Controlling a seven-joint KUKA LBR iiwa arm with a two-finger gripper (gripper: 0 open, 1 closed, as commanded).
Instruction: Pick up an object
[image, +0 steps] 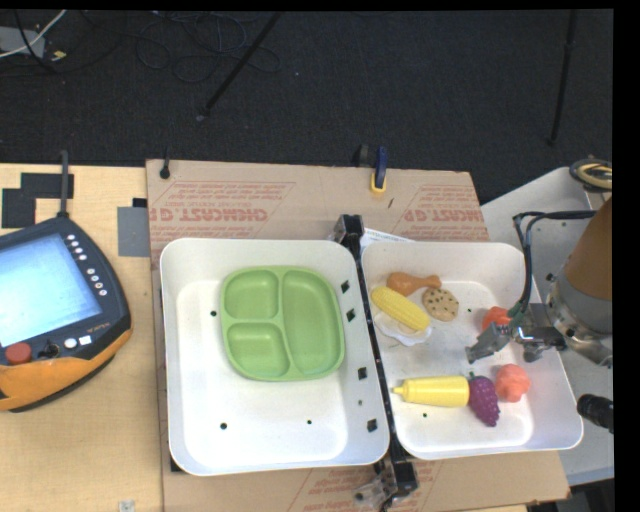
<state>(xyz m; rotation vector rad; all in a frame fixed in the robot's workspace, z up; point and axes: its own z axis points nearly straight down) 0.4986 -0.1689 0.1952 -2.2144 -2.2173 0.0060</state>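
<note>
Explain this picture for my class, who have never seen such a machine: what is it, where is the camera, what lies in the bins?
One camera looks down at a slant on two white bins. From the right a robot arm reaches in; its gripper hovers over the right bin, with nothing seen between its fingers. That bin holds toy food: a corn cob, a drumstick, a cookie, a yellow bottle, purple grapes and two orange-red pieces. The left bin holds a green divided plate. The screened device at far left looks like a handheld controller.
</note>
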